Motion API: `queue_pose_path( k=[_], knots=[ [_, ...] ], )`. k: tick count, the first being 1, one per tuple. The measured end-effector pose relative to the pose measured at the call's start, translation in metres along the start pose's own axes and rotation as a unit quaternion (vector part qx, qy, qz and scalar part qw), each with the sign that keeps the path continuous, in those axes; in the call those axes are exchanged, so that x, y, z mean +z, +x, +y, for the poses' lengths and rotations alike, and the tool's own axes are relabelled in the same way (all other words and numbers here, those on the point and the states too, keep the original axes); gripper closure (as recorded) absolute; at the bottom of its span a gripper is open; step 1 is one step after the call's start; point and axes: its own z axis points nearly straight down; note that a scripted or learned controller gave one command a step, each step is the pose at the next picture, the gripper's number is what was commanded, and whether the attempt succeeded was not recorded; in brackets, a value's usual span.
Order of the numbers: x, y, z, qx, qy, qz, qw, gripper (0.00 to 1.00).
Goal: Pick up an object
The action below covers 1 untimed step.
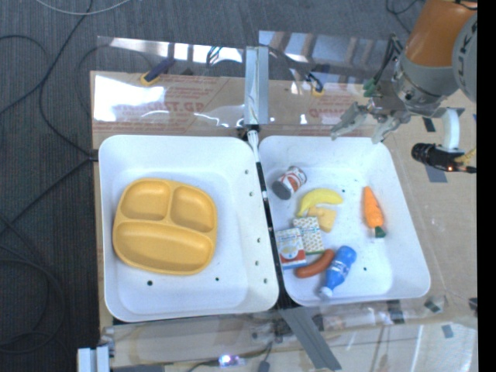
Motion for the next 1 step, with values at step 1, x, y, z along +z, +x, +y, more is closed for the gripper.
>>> queue_pose_path(
  k=[1],
  knots=[
    [-0.0199,-0.0107,0.0033,0.13,0.0,-0.002,0.9915,0.0]
  ],
)
